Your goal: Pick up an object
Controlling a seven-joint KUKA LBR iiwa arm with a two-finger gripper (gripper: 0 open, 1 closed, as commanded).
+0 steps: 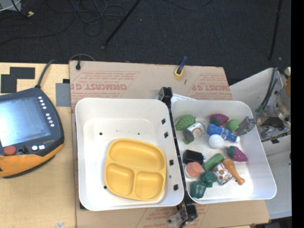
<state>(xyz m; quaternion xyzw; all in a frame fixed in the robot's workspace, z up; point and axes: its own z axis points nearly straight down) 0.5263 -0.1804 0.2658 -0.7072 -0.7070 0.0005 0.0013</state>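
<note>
The right bin holds several small toys. Among them are a green lumpy piece, a small can, a blue figure, a white ball and purple grapes. Nearer the front lie a black block, a green cucumber, a pink disc and an orange carrot. My gripper reaches in from the right, over the bin's right rim and close to a green toy at the back. It is small and partly cut off at the frame edge.
The left bin carries a yellow compartment tray. A teach pendant lies on the bench at far left. Cardboard sits behind the bins, with a clip at its back edge.
</note>
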